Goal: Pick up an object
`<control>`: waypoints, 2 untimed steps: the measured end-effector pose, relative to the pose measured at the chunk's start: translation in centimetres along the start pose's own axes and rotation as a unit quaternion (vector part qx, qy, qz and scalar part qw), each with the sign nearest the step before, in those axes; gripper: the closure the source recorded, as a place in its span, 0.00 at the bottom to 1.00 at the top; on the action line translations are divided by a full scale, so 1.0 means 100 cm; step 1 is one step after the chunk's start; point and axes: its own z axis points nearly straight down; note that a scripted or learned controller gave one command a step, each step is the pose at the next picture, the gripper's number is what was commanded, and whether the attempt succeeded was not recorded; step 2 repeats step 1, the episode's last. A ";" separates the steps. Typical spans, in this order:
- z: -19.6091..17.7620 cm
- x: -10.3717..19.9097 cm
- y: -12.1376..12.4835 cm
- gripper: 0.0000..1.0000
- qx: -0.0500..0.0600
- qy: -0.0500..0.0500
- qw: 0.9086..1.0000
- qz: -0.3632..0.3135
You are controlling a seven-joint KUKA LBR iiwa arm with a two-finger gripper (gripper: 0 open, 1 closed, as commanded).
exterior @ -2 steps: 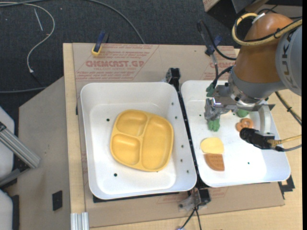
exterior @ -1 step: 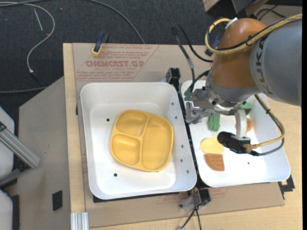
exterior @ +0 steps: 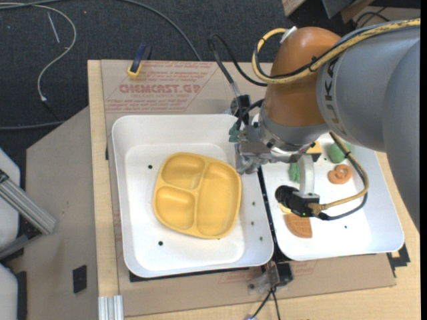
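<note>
- Camera view, looking down on the bench: two white bins sit side by side on a cardboard sheet [exterior: 160, 85] with red lettering.
- The left bin [exterior: 130, 159] holds one thing, a yellow plate [exterior: 198, 194] with three compartments, lying flat and the right way up near the bin's middle.
- The grey arm [exterior: 373, 79] reaches in from the right, its orange band [exterior: 300, 62] sitting above the wrist.
- The gripper [exterior: 245, 153] hangs over the left bin's right edge, just beside the plate's upper right corner, at the wall between the two bins.
- Wide or narrow? I cannot tell from here, the wrist body covers it, and I cannot see anything held.
- Over in the right bin [exterior: 383, 219], a small green piece [exterior: 335, 153] lies near the top, partly under the arm.
- A second green piece [exterior: 293, 173] shows just below the wrist.
- An orange pretzel-shaped piece [exterior: 341, 174] lies just below the first green piece.
- An orange wedge [exterior: 299, 226] rests near the right bin's lower left.
- A small blue and yellow thing [exterior: 139, 59] lies at the cardboard's top left edge, well apart from both bins.
</note>
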 end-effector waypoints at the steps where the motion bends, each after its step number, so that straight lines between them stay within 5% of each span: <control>1: 0.000 -0.003 0.000 0.00 0.000 -0.001 1.000 0.003; 2: 0.000 -0.003 0.000 0.00 0.000 -0.001 1.000 0.003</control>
